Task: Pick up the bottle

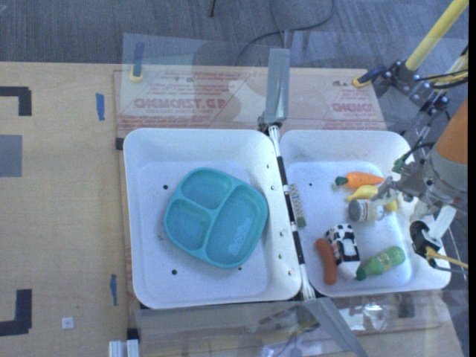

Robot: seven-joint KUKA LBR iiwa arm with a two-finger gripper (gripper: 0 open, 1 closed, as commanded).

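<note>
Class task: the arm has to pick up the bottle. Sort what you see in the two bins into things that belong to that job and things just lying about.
Belongs to the job:
green bottle
tool

Just lying about:
blue divided plate
carrot
banana
small jar
toy cow
sausage

The grey arm reaches in from the right, its orange band up and to the right of the pincer (388, 192), which hangs low with its wrist angled leftward.

Wooden bench (59, 199) with blue tape marks (100, 106); grey carpet floor (111, 6) behind
</note>
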